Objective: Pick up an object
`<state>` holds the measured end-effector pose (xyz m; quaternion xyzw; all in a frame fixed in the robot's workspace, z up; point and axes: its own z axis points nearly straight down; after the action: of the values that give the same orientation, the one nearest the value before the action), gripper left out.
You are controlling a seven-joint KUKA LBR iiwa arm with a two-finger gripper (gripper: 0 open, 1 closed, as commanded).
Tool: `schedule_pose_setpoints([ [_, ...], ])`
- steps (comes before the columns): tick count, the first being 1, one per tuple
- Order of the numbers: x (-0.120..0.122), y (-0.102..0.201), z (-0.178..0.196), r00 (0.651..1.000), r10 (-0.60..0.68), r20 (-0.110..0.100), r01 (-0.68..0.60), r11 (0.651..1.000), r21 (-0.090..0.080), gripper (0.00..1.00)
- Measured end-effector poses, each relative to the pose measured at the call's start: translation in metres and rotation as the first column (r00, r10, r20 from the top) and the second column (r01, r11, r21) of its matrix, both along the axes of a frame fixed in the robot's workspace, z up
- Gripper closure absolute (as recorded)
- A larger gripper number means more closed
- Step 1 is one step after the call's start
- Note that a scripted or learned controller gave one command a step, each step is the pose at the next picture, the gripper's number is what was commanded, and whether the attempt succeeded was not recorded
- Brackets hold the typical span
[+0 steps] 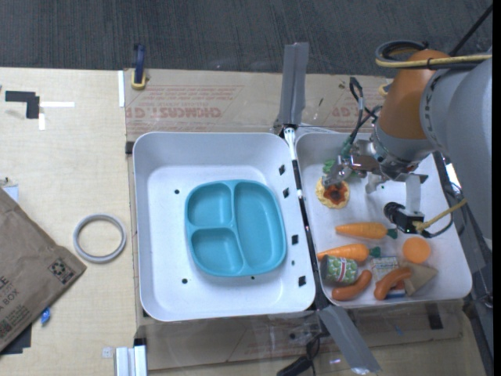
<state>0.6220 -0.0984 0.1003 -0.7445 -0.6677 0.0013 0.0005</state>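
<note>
The right bin (450,288) holds several toy foods. A yellow and red piece (333,195) lies near its back left, with two carrots (362,229) (344,251) in front of it. An orange ball (416,250), a green packet (340,268), two sausages (352,286) (391,282) and a brown wedge (423,276) lie toward the front. My gripper (338,175) reaches down from the right and hangs just above the yellow and red piece, close to it or touching it. Nothing is visibly lifted.
The left bin (156,210) holds a teal divided plate (235,227). A divider bar (293,84) runs between the bins at the back. On the bench at the left lie a tape ring (99,236) and a cardboard box (31,265). The arm's cables (438,214) hang over the right bin.
</note>
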Motion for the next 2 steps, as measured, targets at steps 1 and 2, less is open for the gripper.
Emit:
schedule_pose_setpoints([
  [1, -0.0248, 0.0017, -0.0079, 0.997, 0.082, 0.002, -0.082, 0.997, 0.001, 0.0],
  [2, -0.0243, 0.0008, 0.0016, 0.997, 0.08, 0.003, -0.08, 0.997, 0.0, 1.0],
])
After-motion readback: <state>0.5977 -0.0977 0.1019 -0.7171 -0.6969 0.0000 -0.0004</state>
